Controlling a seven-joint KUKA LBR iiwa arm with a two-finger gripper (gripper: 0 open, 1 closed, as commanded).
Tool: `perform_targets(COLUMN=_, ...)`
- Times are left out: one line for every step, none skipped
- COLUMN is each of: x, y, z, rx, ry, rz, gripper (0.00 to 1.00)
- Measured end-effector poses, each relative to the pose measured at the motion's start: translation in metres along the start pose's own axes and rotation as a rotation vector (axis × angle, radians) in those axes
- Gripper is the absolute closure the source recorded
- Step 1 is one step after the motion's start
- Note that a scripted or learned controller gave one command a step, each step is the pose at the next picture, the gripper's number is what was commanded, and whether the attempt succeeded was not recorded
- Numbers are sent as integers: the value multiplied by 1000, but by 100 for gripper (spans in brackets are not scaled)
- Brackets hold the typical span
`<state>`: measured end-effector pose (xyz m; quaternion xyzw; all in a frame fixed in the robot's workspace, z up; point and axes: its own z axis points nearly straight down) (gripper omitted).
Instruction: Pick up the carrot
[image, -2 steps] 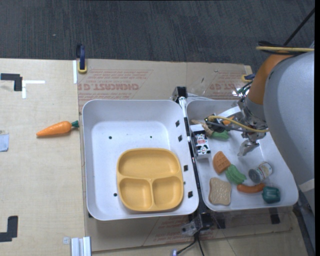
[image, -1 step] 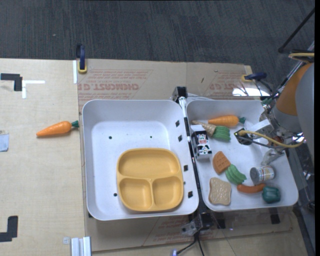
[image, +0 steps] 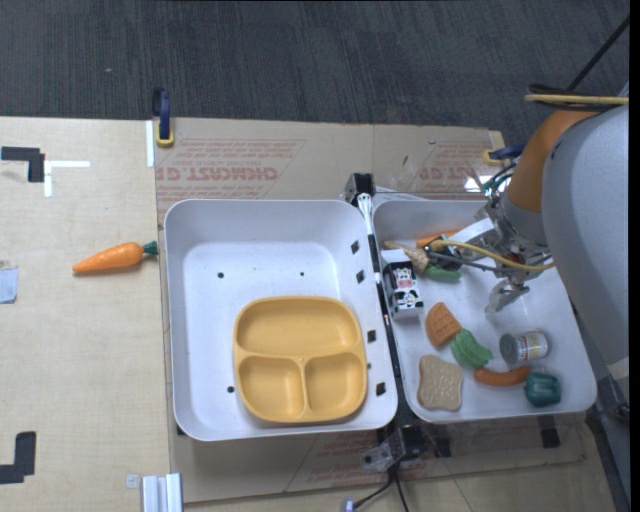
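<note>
1. We see the carrot (image: 110, 258) lying on the bare bench at the left of the frame, outside both bins, its green tip just beside the outer wall of the left bin (image: 178, 300).
2. The left bin holds a yellow divided plate (image: 300, 357) in its lower half.
3. The grey arm (image: 590, 230) enters from the right edge, and its gripper (image: 505, 292) hangs over the upper part of the right bin (image: 578, 340), well apart from the carrot.
4. We cannot tell how the gripper is set; nothing is visibly held in it.
5. Below the gripper in the right bin lie a small can (image: 524, 347), a slice of toast (image: 440, 384), a green leafy piece (image: 468, 350), and a dark green pepper (image: 541, 388) at the lower right.
</note>
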<state>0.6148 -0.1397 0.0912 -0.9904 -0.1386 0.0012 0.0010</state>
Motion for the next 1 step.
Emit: perform_targets(x=-22, y=40, z=0, rx=-1, ry=0, rz=64, gripper=0)
